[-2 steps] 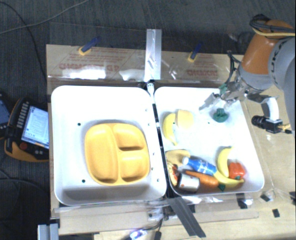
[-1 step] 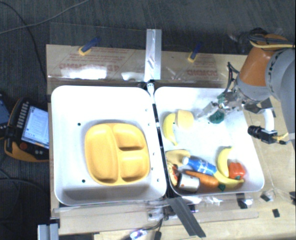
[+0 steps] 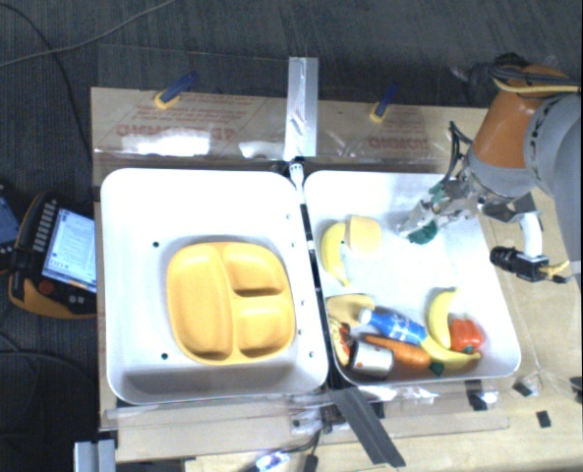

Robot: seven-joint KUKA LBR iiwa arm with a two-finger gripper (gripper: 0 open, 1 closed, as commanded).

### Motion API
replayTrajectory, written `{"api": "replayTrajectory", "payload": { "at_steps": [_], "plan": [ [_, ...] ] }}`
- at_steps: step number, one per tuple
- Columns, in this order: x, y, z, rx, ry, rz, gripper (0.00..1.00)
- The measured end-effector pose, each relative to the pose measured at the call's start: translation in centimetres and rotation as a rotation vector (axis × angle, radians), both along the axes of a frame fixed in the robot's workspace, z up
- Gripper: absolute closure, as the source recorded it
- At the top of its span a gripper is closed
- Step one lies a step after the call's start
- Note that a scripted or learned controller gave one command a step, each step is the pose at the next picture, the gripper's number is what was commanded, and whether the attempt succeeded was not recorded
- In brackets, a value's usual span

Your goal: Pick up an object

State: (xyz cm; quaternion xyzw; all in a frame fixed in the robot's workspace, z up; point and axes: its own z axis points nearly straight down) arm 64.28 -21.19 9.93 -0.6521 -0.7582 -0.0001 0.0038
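Your left bin point(image 3: 134, 264) carries a yellow divided tray point(image 3: 232, 298) with bare white floor around it. In the right bin point(image 3: 502, 303), clutter packs the near edge: banana point(image 3: 438, 327), carrot point(image 3: 399, 350), blue-labelled bottle point(image 3: 394, 323), print unreadable. The gripper point(image 3: 429, 226) hangs above open floor near the far wall; you cannot tell its spread.

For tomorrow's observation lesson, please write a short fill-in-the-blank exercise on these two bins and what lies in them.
1. The yellow divided tray lies in the ____ bin.
2. The gripper hangs over the ____ bin.
3. The tray has ____ compartments.
4. The carrot is coloured ____.

Missing words: left; right; three; orange
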Motion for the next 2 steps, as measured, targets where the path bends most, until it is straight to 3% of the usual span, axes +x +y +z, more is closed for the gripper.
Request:
{"api": "replayTrajectory", "payload": {
  "at_steps": [1, 2],
  "plan": [
    [2.6, 0.7, 7.4, -0.007, 0.000, -0.133, 1.00],
    [2.6, 6.4, 7.0, -0.005, 0.003, -0.217, 1.00]
  ]
}}
